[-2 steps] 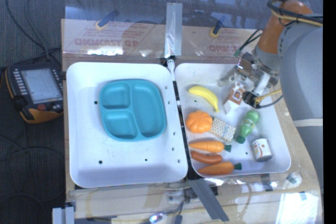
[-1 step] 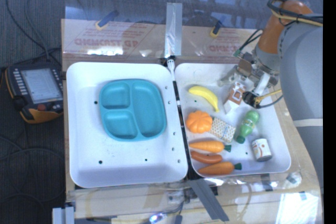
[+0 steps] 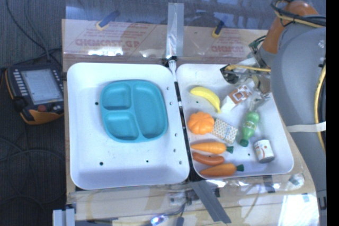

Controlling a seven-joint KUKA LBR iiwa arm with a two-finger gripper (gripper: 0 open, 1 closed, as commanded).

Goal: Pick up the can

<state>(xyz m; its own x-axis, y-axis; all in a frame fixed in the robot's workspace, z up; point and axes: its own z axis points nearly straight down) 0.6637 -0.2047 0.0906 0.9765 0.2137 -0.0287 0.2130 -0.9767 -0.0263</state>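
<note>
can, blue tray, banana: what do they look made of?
Can: probably metal under a pale printed label, with a grey rim at one end; too small to be sure. Blue tray: moulded plastic, uniform turquoise with rounded compartments and a soft sheen. Banana: likely toy plastic, evenly yellow and smooth.

Left bin [image 3: 79, 129] has the divided plate [image 3: 133, 109] sitting in it. Right bin [image 3: 283, 159] is crowded: banana [image 3: 206, 97] at the back, pumpkin [image 3: 201, 123] in front of it, carrots [image 3: 210, 147] nearest the front, bottle [image 3: 250, 125] to the right, can [image 3: 263, 150] at the front right corner.
</note>
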